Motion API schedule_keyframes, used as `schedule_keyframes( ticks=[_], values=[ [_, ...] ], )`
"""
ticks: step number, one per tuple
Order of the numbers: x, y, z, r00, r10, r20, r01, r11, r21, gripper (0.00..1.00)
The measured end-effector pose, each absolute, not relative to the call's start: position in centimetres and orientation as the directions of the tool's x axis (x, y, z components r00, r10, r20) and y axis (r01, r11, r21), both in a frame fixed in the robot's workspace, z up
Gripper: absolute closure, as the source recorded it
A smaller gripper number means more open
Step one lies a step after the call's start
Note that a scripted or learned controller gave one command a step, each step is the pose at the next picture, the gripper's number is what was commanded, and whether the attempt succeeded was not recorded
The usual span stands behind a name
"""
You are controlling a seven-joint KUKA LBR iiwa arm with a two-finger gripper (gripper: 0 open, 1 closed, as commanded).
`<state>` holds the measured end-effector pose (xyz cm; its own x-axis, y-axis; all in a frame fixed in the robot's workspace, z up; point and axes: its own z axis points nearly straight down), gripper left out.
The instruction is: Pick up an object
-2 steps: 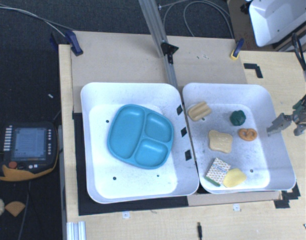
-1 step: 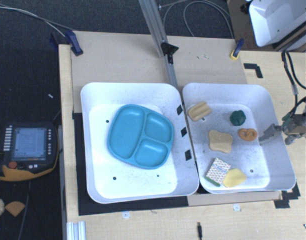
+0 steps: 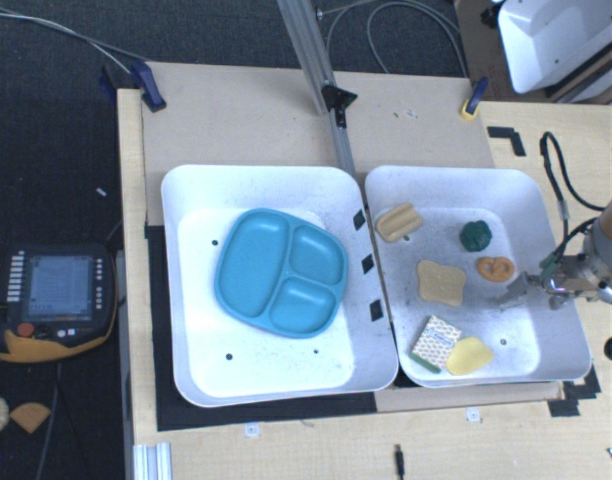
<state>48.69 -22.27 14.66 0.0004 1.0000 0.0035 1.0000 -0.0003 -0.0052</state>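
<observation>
Two shallow white bins stand side by side on the tabletop (image 3: pixel 426 108). The left bin (image 3: pixel 186 298) carries one thing: a blue divided plate (image 3: pixel 281 271) with three compartments, lying flat near the middle of the bin.

The right bin (image 3: pixel 546 338) carries six small things. One tan bread roll (image 3: pixel 397 221) lies near the upper left corner. One dark green round object (image 3: pixel 475 235) lies to the right of the roll, and one orange piece (image 3: pixel 496 268) is just below the green one. One beige toast slice (image 3: pixel 442 283) lies in the middle of the bin. One small patterned packet (image 3: pixel 435 342) lies near the lower edge, and one yellow lemon-like object (image 3: pixel 468 356) touches it on its right side.

The claw (image 3: pixel 526 290) comes in from the right edge, low over the right side of the right bin. Its dark tips point to the left, but they are small and blurred, so I cannot tell if the claw is released or clenched. I see no object between the tips.

The orange piece is the nearest thing: it lies just to the upper left of the claw tips, apart from them. The toast slice is further left, and the yellow object and the packet are below and left of the claw.
</observation>
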Motion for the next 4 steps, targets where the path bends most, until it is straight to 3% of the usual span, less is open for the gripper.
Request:
schedule_keyframes(
  ticks=[1,2,4],
  values=[
    [49.3,-22.1,8.7,-0.001,1.0,0.006,1.0,0.002,-0.003,0.0],
    [49.4,-22.1,10.0,-0.002,1.0,0.003,1.0,0.002,0.001,1.0],
    [48.6,-20.9,20.0,-0.001,1.0,-0.001,1.0,0.001,0.004,1.0]
  ],
)
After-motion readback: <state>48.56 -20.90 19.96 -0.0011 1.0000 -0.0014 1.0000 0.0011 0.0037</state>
